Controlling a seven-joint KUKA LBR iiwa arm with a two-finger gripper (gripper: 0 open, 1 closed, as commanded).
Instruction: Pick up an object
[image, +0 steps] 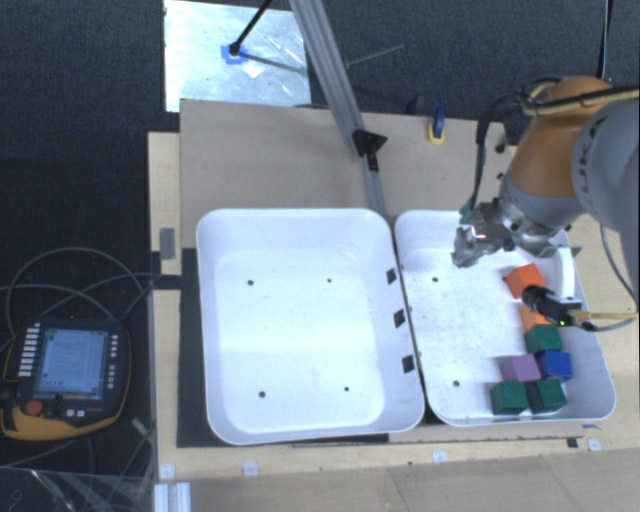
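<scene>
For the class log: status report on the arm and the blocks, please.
Gripper hovering over right bin, near its top edge. Blocks clustered along the bin's right side, none held. Orange block nearest. No obstruction between.

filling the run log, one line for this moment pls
tool: over right bin, far side | blocks: clustered near right corner | grasp: none seen

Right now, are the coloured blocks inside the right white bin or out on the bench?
Inside. The coloured blocks sit clustered within the rim of the right white bin, at its near right corner.
</scene>
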